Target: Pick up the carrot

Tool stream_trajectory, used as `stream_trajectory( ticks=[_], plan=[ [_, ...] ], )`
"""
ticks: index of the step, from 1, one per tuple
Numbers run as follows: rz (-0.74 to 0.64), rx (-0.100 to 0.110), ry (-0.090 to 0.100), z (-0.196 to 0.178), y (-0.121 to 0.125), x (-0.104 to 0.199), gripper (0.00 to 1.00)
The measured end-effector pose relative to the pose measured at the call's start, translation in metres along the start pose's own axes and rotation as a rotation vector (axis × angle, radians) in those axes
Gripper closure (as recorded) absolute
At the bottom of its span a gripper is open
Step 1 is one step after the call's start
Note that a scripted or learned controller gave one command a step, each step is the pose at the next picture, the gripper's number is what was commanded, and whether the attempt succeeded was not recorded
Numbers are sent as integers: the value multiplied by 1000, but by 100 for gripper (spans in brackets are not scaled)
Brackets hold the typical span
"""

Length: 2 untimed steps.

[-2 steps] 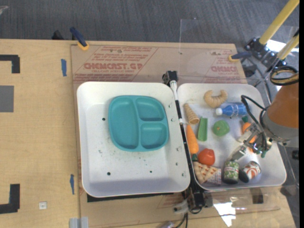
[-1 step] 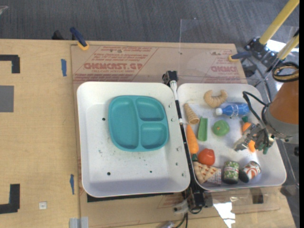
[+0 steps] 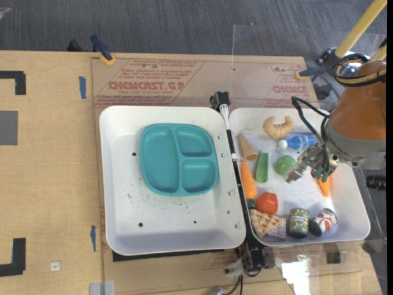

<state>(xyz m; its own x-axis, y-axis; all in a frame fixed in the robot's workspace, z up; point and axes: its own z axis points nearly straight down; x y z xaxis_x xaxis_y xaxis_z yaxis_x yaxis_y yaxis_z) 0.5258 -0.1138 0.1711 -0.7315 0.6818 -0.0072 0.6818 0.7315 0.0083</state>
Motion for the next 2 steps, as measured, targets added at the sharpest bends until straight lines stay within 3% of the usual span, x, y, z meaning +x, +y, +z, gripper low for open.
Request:
stream_trajectory(
  ticks=[1, 2],
  plan=[
    [6, 5, 4, 2, -4, -1, 0],
    [192, 9, 6, 49, -59, -37, 0]
  ],
)
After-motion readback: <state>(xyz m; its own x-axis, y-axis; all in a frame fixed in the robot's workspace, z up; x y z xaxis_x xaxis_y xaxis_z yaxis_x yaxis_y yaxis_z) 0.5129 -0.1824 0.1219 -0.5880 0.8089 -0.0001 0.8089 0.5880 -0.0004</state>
